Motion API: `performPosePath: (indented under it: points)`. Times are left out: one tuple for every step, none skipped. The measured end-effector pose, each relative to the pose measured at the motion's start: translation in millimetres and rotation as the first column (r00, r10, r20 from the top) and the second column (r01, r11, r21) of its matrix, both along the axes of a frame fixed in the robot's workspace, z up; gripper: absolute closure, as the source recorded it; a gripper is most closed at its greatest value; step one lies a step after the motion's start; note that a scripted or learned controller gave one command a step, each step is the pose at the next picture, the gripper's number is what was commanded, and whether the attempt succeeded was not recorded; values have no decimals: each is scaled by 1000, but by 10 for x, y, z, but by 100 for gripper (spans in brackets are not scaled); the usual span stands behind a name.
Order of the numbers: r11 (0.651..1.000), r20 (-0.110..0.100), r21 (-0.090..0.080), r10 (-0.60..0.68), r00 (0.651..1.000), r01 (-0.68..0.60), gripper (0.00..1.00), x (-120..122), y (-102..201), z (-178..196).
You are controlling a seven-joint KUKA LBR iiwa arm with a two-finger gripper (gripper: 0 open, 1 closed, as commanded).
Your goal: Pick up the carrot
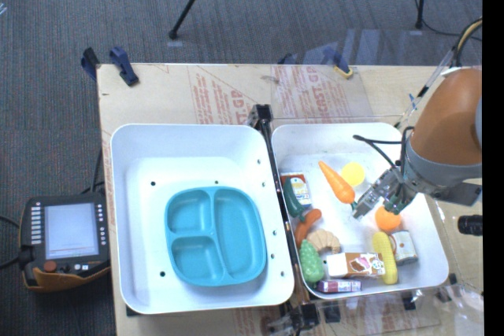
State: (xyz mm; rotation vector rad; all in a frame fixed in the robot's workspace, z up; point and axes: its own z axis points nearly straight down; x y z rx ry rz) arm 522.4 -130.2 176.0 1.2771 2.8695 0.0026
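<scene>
The gripper (381,201) is hovering with fingers spread, gripping nothing, just right of the carrot (336,181), which is lying slantwise in the right bin (315,136), unlifted.

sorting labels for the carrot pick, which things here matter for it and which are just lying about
For the job: carrot; hand, just right of it; right bin.

Lying about: teal tray in left bin, corn, orange, yellow piece, green vegetable.

The grey arm with its orange band (449,122) is cut off at the right edge, and it partly covers a round orange fruit (387,220).
</scene>
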Motion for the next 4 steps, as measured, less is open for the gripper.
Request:
performPosePath:
  points:
    - [966,-3,-1,-259,966,259,100,-100,783,419]
    - [993,15,-4,-122,992,122,100,-252,267,-802]
    - [989,7,2,-148,989,148,100,-180,1194,591]
    - [897,-6,-4,-441,897,441,100,123,1835,474]
